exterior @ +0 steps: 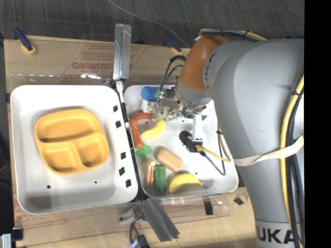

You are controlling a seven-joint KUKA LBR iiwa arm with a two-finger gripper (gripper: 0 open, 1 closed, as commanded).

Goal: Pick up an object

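My gripper (164, 107) hangs low over the far part of the right bin (222, 154), under the arm's orange band. It sits just right of a blue object (149, 93) and just above a small yellow fruit (154, 130). An orange sausage-like toy (136, 126) curves along the bin's left wall beside it. Nearer the front lie a small green piece (145, 151), a tan bun-like toy (169, 159), a layered sandwich toy (150, 172), a green leafy toy (161, 179) and a yellow banana (185, 182). I see nothing lifted off the bin floor.
The left bin (31, 190) holds a yellow divided plate (71, 139). A row of black clips lines the wall between the bins (124, 149). The bulky grey arm (258, 102) covers the right side of the right bin.
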